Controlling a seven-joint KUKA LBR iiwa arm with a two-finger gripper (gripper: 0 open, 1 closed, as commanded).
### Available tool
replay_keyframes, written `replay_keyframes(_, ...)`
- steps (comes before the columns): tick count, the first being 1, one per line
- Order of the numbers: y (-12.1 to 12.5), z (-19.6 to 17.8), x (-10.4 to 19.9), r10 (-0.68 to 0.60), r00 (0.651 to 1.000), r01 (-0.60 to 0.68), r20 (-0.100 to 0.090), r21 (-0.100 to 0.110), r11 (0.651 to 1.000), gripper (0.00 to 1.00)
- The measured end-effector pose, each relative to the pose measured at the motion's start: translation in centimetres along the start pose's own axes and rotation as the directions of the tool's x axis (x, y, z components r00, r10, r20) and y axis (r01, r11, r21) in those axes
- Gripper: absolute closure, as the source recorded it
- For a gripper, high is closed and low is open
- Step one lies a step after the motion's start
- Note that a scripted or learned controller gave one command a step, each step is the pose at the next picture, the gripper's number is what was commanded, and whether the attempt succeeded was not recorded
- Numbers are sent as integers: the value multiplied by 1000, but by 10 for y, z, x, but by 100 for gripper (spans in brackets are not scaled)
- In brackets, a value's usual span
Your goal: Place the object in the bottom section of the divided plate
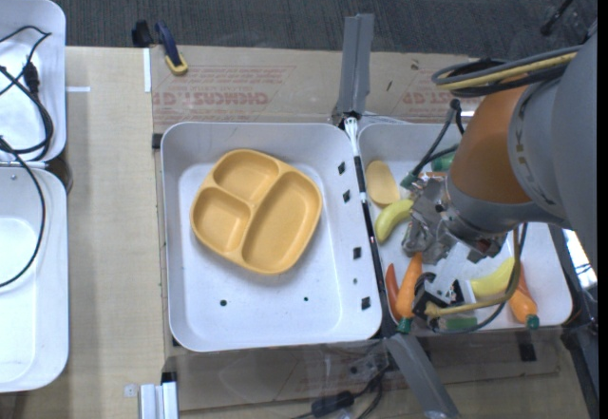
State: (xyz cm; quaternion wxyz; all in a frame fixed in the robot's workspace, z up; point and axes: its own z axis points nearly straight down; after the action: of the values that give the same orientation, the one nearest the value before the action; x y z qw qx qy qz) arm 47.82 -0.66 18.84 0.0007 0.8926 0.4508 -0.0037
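A yellow divided plate (255,210) with three sections lies in the left bin (190,313); nothing lies on it. My gripper (425,238) hangs low over the right bin (551,313), down among toy food, with the arm's orange band just above it. Right beside it lie a yellow banana (392,218) and an orange carrot (409,282). The wrist hides the fingertips, and I cannot tell whether anything sits between them.
The right bin also holds a pale yellow piece (382,182), a red pepper (390,282), another yellow piece (494,280), an orange carrot (522,305) and a green item (458,320). A grey divider post (355,66) stands between the bins.
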Motion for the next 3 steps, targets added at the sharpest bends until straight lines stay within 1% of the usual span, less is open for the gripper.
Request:
replay_keyframes(1, 20, 0, 98, 105, 994, -105, 2, 3, 994, 100)
replay_keyframes(2, -18, 0, 95, -26, 1000, 26, 1, 3, 1000, 100)
replay_keyframes(3, 25, -51, 100, 75, 997, -75, 1, 1, 997, 100)
